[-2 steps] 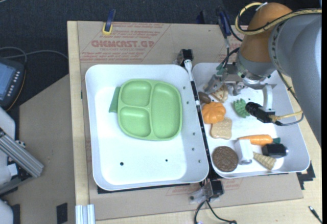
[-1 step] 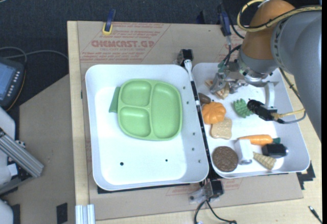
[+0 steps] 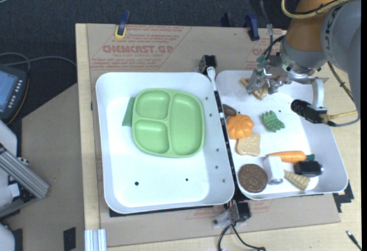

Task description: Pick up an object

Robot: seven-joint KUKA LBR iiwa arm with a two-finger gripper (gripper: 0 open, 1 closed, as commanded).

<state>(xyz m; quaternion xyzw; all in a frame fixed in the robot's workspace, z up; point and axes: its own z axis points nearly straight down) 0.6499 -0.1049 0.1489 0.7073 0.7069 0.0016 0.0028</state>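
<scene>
grey claw [image 3: 262, 82] sits low over a tan toy [image 3: 259, 93] in the right bin [image 3: 332, 152].

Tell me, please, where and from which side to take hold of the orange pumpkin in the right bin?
Grip the pumpkin across its round body, coming from above. It is squat, and the bin divider and the cracker crowd it left and below, so a sideways approach looks blocked.
</scene>
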